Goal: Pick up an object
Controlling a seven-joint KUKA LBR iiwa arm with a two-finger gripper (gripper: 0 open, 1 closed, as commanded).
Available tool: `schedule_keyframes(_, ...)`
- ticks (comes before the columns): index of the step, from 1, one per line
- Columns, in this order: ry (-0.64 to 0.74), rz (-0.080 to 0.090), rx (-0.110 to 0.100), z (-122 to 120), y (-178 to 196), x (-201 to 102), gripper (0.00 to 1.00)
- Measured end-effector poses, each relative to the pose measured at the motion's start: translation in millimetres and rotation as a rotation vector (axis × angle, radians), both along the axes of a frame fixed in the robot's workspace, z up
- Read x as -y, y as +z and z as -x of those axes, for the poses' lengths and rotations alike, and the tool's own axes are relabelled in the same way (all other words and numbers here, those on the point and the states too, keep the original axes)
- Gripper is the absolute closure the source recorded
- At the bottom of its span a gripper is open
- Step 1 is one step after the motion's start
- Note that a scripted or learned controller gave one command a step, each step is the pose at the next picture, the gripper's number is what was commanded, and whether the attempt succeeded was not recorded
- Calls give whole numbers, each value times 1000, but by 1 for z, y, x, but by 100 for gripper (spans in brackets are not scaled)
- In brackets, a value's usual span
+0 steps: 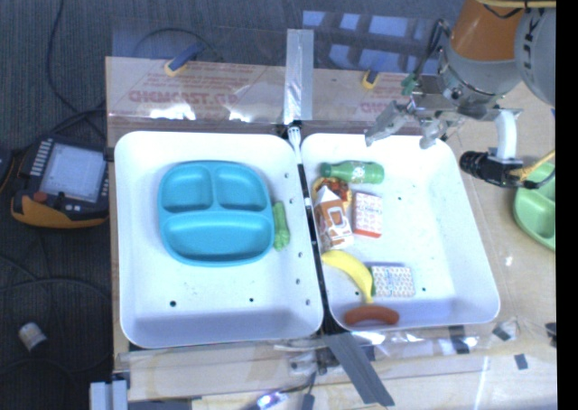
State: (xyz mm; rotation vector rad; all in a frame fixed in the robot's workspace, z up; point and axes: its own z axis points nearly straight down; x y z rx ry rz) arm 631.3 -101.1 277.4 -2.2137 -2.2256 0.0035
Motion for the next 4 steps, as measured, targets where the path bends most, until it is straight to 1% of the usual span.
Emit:
schedule_keyframes(1,5,-1,-3,-1,7,-1,100)
schedule_keyframes(2,51,4,1,-11,12,8,100)
schedule_keyframes(3,51,4,1,-11,12,8,0)
schedule_keyframes(4,79,0,-2,6,-162,27,0)
